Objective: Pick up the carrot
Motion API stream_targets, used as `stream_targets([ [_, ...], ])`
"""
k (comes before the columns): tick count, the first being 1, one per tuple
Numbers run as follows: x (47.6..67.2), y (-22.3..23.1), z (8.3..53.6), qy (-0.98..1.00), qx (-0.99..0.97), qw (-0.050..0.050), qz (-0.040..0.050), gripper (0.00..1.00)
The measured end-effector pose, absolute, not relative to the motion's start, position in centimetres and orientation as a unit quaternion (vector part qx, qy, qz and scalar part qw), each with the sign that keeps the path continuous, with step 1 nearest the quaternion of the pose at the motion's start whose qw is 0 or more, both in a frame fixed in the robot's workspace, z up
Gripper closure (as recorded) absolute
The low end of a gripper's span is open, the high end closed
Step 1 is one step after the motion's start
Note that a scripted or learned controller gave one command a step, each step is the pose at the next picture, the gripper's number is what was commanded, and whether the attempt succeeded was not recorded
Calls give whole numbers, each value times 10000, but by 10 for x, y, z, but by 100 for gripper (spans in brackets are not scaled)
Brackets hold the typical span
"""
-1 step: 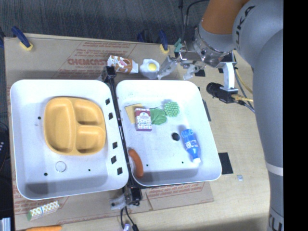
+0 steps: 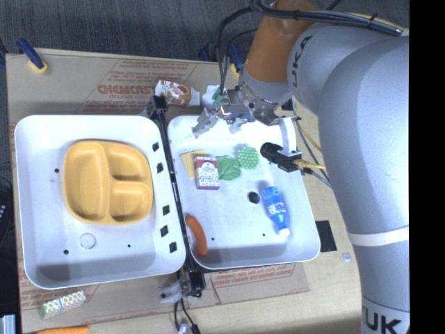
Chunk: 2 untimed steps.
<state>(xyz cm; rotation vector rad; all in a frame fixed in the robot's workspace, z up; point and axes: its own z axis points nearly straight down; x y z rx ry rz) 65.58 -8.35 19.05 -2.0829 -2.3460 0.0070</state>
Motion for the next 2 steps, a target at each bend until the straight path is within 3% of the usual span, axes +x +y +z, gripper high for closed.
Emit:
stream_targets([
  [2,648,-13,192,-9794,-2017,17,8,0],
])
